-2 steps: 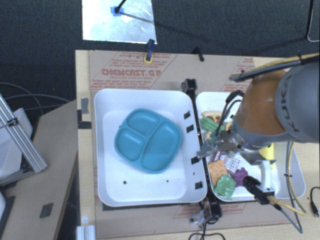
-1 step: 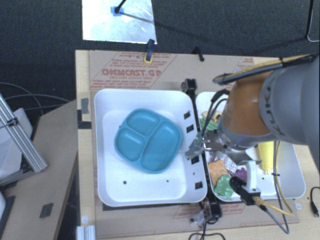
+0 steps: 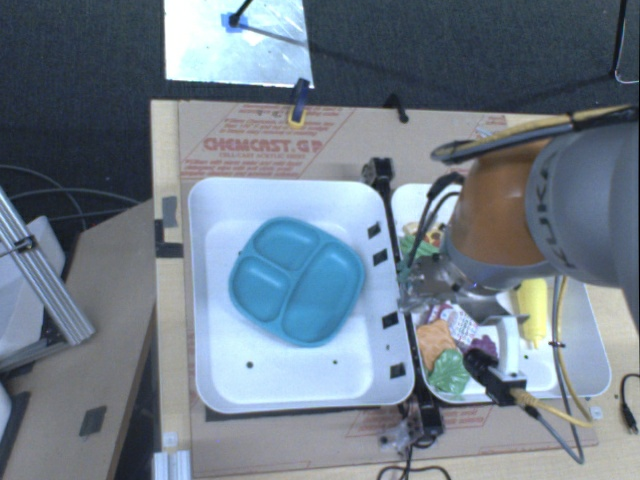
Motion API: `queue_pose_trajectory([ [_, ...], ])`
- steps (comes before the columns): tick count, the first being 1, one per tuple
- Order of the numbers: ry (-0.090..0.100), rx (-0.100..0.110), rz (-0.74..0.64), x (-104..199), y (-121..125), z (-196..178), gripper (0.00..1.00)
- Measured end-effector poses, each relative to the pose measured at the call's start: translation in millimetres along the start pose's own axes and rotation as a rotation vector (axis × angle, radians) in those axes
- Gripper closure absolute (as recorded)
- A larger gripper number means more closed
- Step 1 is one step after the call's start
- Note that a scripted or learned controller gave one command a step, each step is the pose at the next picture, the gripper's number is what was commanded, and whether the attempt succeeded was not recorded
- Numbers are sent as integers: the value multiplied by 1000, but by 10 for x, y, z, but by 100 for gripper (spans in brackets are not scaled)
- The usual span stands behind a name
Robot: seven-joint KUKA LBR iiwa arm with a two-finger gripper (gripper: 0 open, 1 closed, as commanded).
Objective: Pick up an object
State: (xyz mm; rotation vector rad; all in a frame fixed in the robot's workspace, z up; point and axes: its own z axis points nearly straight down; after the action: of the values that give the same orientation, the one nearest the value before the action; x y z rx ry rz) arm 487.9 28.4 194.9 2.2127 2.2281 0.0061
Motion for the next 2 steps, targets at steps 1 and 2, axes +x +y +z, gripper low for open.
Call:
queue_pose_trajectory([
  [1,2,0,-3,586,14,-395,100],
  [2,5,-15,-1,811,18,-1937,100],
])
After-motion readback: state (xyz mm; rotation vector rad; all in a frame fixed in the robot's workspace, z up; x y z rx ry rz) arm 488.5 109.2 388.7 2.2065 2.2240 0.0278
